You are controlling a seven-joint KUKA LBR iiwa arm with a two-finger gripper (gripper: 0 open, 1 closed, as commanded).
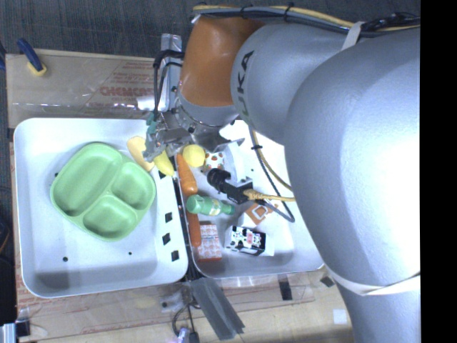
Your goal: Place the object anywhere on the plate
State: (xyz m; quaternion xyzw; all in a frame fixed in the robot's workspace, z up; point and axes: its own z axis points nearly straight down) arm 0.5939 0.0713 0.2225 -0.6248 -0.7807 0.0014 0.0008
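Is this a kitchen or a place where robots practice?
Probably a robot practice lab, not a kitchen. A big grey KUKA arm reaches over two white bins on a bench. One holds a green divided plate, the other toy food like a carrot and a green bottle.

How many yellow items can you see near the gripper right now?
3: a banana on the left bin's right edge, another yellow piece beside the divider, and a lemon in the right bin. The arm may hide others.
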